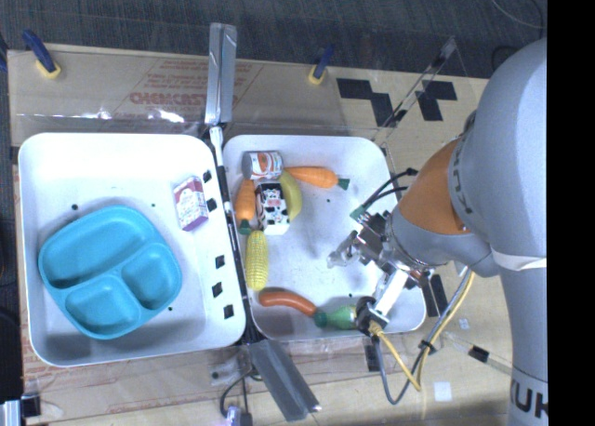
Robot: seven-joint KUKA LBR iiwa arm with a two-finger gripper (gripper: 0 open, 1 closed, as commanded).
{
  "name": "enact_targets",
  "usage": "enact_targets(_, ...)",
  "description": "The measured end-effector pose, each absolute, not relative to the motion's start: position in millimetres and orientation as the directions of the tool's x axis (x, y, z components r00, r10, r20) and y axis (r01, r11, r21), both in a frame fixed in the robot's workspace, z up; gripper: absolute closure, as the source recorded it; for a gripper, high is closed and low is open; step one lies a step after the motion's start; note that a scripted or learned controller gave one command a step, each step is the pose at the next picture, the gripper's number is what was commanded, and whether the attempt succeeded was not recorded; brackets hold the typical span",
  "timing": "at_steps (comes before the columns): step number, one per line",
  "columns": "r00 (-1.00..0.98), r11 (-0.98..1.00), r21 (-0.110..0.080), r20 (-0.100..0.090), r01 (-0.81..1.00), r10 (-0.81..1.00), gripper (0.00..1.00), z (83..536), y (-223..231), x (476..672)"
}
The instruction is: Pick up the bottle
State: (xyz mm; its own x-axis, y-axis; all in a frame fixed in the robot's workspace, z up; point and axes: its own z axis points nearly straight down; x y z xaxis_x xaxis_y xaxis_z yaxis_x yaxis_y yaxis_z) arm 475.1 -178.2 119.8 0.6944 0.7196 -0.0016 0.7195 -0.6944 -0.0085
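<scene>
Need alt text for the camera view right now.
The gripper hangs over the right bin, above a green bottle lying at its near edge beside a sausage. The left bin holds a blue divided plate.

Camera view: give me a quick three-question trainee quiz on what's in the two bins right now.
1. True or false: the blue divided plastic plate lies in the white bin on the view's left.
2. Which item lies right beside the green plastic bottle, on its left in the view?
A. yellow corn cob
B. orange-red sausage
C. orange carrot
3. Short answer: over which bin is the tool?

Key
1. True.
2. B.
3. The white bin on the view's right.
</scene>
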Motion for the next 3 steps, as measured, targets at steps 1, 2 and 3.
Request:
enact_targets(1, 0.743, -0.743, -0.007, -0.002, 0.669, 0.67, 0.0, 90, -132, 552.2)
enact_targets(2, 0.906, -0.906, -0.004, -0.002, 0.423, 0.423, 0.0, 147, -192, 586.8)
enact_targets(3, 0.873, -0.873, -0.007, -0.003, 0.488, 0.488, 0.0, 146, -184, 537.7)
